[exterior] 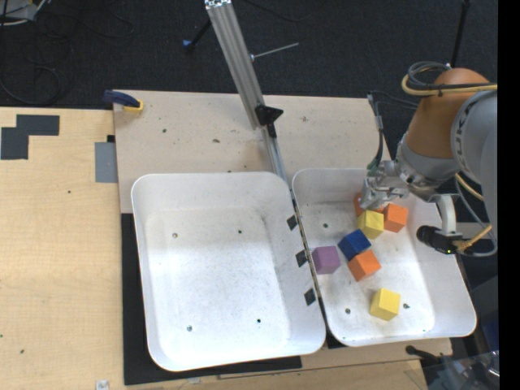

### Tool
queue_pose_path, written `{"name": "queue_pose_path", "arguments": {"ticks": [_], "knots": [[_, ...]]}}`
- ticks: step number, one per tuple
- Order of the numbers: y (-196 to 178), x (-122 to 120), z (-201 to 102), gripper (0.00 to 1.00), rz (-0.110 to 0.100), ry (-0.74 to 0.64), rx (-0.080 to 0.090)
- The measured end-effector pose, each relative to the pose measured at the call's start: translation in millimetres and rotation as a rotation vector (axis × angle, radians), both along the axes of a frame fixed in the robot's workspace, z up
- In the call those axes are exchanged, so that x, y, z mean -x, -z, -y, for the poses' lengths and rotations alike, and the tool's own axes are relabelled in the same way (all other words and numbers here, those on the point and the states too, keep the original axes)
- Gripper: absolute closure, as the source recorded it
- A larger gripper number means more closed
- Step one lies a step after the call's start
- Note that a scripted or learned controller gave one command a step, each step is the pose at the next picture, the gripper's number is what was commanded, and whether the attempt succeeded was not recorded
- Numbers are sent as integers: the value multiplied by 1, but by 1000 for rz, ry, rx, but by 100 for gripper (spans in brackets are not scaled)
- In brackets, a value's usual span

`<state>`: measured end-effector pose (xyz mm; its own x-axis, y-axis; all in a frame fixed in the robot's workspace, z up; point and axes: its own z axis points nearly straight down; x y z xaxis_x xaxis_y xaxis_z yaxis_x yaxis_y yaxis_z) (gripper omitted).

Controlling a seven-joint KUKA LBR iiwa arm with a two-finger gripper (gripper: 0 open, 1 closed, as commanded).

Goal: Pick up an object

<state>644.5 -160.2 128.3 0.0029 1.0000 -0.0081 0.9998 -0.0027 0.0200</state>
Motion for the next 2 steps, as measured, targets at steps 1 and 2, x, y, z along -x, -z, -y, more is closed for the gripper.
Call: {"name": "queue_pose_path", "arguments": {"ticks": [1, 2], "knots": [[-52, -11, 5, 100, -16, -3, -7], [-83, -11, 7, 100, -18, -4, -8]]}}
